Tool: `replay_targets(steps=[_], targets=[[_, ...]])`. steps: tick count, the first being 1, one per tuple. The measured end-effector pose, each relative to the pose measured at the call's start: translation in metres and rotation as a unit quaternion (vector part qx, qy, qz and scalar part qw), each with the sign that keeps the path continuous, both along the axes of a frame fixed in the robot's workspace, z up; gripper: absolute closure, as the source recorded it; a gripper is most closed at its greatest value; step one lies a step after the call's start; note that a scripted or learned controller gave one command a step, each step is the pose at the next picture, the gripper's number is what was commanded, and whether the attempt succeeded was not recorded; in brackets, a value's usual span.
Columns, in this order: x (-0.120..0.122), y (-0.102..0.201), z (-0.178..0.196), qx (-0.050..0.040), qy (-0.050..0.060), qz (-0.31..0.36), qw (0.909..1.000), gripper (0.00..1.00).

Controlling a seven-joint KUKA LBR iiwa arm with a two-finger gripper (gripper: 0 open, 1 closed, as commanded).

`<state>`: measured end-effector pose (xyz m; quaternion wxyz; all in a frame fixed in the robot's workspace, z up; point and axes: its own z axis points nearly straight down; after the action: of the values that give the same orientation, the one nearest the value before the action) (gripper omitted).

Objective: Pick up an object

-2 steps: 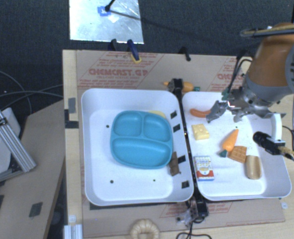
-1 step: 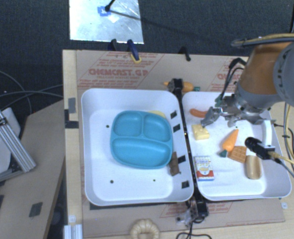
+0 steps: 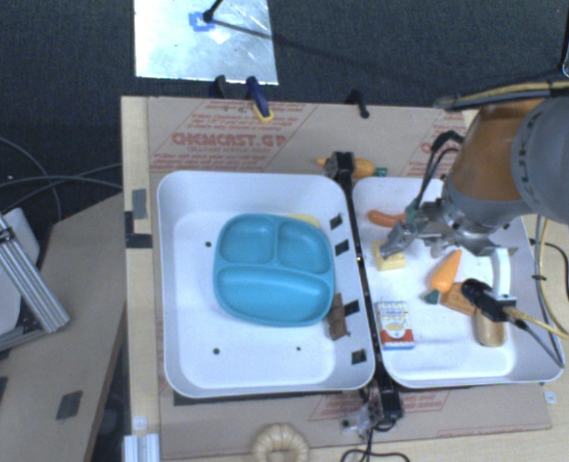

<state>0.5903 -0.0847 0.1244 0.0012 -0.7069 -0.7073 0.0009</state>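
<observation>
In the right white bin (image 3: 530, 349), a pale yellow foam-like block (image 3: 391, 259) lies at nine o'clock, under the gripper (image 3: 396, 245). Jaw state cannot be told. The block is judged light and soft, best pinched across its flat sides.

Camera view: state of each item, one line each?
blue divided plate: upright, in left bin.
yellow block: flat, right bin, under gripper.
carrot: lying, right bin.
small carton: flat, face up.
brush: lying on bin floor.
</observation>
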Motion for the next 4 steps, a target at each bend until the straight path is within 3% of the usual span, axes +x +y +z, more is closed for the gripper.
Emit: replay_targets(steps=[1, 2, 4], targets=[[-0.001, 0.001, -0.042, 0.0001, 0.000, 0.000, 1.0000, 0.00], [0.001, 0.000, -0.029, -0.0001, -0.003, 0.000, 1.0000, 1.00], [0.001, -0.008, 0.063, -0.0006, -0.005, 0.002, 1.0000, 1.00]])
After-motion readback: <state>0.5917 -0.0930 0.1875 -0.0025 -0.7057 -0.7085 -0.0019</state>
